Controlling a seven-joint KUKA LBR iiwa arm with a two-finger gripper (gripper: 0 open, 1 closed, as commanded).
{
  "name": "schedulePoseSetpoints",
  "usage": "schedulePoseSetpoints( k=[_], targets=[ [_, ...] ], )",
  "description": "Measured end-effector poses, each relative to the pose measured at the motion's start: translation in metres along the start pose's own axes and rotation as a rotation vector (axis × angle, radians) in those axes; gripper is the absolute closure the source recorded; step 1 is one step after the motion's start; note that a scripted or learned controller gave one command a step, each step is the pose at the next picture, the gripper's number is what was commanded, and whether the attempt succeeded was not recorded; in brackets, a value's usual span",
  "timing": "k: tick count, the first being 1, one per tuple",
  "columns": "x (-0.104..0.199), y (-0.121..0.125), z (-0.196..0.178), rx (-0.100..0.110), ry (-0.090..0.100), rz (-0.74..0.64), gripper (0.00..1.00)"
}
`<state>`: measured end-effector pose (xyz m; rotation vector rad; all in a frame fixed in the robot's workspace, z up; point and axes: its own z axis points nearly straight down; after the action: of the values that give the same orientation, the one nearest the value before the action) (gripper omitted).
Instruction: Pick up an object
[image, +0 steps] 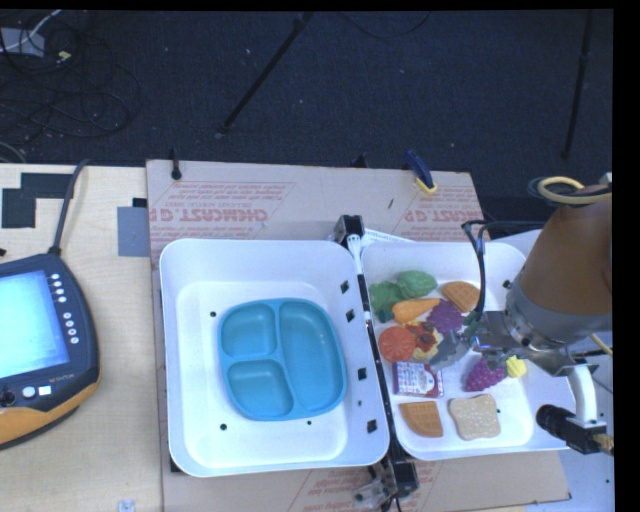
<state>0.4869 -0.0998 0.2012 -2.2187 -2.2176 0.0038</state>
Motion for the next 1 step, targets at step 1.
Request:
schedulePoseSetpoints(
  k=[1],
  targets=[
    [-0.0509, 0.0664, 0.1105, -0.006, -0.002, 0.000, 0.00]
  ],
)
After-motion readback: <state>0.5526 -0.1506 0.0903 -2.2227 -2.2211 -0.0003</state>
